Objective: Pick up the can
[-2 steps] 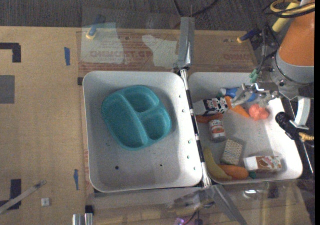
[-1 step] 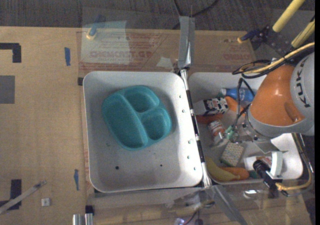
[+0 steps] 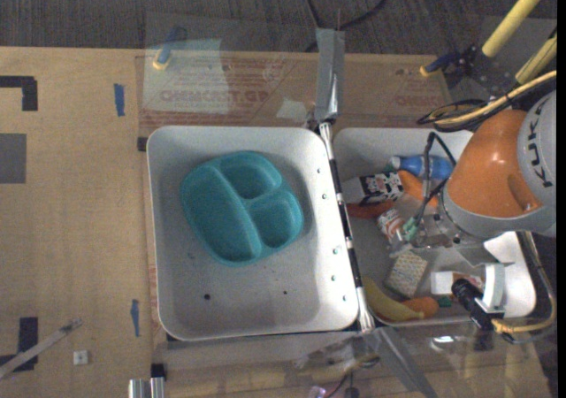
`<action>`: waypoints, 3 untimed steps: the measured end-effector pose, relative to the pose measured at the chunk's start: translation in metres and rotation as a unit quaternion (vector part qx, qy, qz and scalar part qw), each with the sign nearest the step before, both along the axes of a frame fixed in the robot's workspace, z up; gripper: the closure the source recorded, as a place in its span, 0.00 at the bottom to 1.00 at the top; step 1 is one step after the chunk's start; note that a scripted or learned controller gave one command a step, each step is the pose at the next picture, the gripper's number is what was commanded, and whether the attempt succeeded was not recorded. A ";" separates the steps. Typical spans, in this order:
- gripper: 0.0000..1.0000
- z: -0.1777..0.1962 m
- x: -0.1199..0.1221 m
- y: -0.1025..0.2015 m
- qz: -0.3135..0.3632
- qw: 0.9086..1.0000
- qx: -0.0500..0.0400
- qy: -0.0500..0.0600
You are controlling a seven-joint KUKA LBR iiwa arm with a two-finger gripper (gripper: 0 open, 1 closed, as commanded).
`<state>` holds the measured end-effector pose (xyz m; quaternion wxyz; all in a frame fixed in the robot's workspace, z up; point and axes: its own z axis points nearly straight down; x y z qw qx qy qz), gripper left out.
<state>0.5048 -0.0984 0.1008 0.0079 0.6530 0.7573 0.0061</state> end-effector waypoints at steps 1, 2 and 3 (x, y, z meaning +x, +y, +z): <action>1.00 0.084 0.040 0.081 -0.077 0.997 0.001 0.009; 1.00 0.153 0.034 0.120 -0.057 0.998 0.001 0.010; 1.00 0.121 0.036 0.111 -0.231 0.973 0.002 0.012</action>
